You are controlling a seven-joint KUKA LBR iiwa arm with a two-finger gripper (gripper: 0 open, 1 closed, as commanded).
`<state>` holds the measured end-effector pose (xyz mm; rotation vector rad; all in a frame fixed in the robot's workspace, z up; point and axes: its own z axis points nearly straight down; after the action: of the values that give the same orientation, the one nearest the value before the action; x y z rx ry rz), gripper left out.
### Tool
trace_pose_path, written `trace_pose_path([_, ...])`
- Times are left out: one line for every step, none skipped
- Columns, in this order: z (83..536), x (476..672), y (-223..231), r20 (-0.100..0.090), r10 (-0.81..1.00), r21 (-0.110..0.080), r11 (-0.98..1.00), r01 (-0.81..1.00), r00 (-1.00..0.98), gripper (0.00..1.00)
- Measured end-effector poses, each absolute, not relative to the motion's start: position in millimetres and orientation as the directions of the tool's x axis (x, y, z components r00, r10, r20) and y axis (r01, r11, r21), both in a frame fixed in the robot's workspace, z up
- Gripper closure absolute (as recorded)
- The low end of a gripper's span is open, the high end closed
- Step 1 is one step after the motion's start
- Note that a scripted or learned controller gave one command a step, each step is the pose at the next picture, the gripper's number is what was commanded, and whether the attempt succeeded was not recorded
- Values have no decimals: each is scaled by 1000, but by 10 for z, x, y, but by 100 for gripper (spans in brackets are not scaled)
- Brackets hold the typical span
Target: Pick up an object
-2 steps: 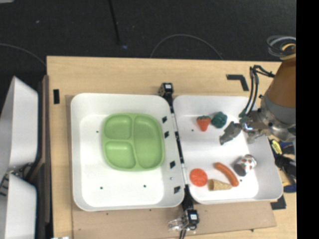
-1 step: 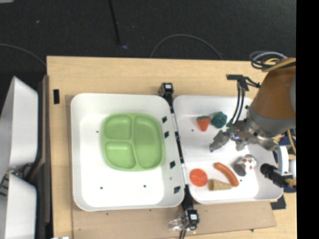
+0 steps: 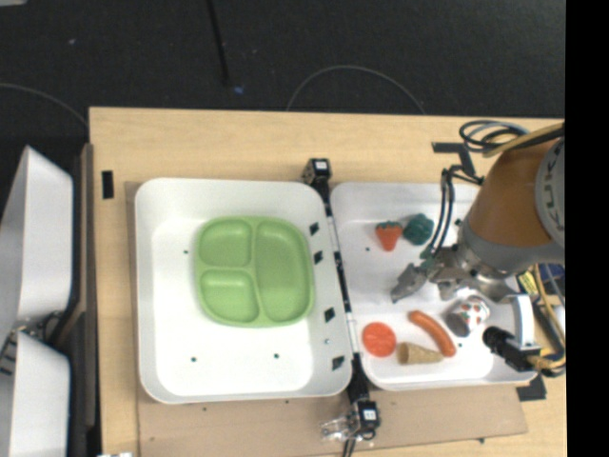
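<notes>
On the counter (image 3: 238, 141) sit 2 white bins — the left bin (image 3: 162, 350) and the right bin (image 3: 371, 208). There is 1 green divided plate (image 3: 255, 270) with 3 compartments. Small items number 6: 1 strawberry (image 3: 387, 235), 1 teal piece (image 3: 418, 227), 1 orange disc (image 3: 379, 338), 1 sausage (image 3: 431, 329), 1 cone (image 3: 420, 353) — and 1 red-and-white piece (image 3: 468, 308).

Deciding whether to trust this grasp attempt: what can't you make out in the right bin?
- Gripper: too small and blurred in the camera view to tell open from shut.
- Grey-and-white object: partly covered by the arm's wrist; identity unclear.
- Teal object beside the strawberry: too blurred to name.
</notes>
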<state>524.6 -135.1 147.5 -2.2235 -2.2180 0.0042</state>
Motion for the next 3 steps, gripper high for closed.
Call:
trace_pose_path([1607,5263,-1354,-1,1000,3,-7,1000,7,100])
trace_pose_path([2147,5336,-1454,-2,1000,6,-2,1000,2,100])
trace_pose_path([2089,5342,-1460,0,1000,1,-6,1000,6,100])
